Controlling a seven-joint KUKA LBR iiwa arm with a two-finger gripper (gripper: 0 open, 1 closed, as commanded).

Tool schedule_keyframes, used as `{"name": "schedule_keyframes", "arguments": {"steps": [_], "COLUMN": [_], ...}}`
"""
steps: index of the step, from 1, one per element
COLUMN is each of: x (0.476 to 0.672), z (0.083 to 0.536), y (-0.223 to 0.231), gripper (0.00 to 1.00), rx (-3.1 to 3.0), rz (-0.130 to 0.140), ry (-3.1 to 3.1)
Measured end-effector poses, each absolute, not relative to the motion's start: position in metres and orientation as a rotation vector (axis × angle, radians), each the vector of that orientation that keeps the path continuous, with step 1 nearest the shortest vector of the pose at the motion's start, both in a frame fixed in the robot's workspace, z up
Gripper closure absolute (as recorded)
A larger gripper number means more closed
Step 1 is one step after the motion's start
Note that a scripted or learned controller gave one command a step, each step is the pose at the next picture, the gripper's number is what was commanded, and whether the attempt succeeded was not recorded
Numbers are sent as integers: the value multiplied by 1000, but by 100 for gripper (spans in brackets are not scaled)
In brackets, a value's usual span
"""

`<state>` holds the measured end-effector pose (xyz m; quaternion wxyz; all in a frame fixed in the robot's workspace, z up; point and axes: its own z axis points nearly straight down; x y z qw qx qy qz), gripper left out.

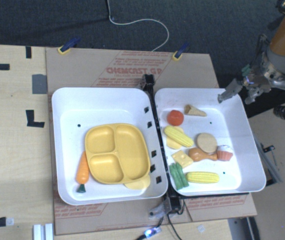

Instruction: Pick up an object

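Gripper [236, 90] hangs at the upper right corner of the right bin [250, 134], at the end of the grey arm [275, 59] that comes in from the right. One grey finger juts down and left over the bin's rim; whether the gripper is apart or together cannot be told from this slant. Nothing shows between its tips.

Below it, inside the right bin, the toy foods lie well apart from the gripper. Nearest is a pale wedge [195, 111], tan at the tip, close to the bin's far wall. Just left of it sits a red tomato [176, 117]. Under the tomato lies a yellow corn cob [178, 136] at a slant, and to its right a round tan bun [207, 143], touching an orange drumstick-like piece [202, 155]. A small pink cupcake [224, 154] sits just right of that. A flat yellow cheese slice [182, 159] lies beside the drumstick piece, with a green vegetable [178, 176] below it near the bin's front left corner. A second corn cob [203, 177] lies level along the front.

The left bin [64, 134] holds a yellow divided plate [117, 152] with three compartments. An orange carrot [82, 171] lies along the plate's left edge, touching it. A pale yellow piece [138, 184] peeks from under the plate's front right corner.

Both bins rest on a cardboard sheet [122, 69] on the surface [12, 134].
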<state>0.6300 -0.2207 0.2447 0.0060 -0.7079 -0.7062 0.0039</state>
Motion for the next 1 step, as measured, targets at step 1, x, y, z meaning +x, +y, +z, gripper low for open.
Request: {"name": "schedule_keyframes", "arguments": {"steps": [1], "x": [633], "z": [253], "y": [-220], "gripper": [0], "rx": [-2219], "rz": [1], "ry": [-2223]}}
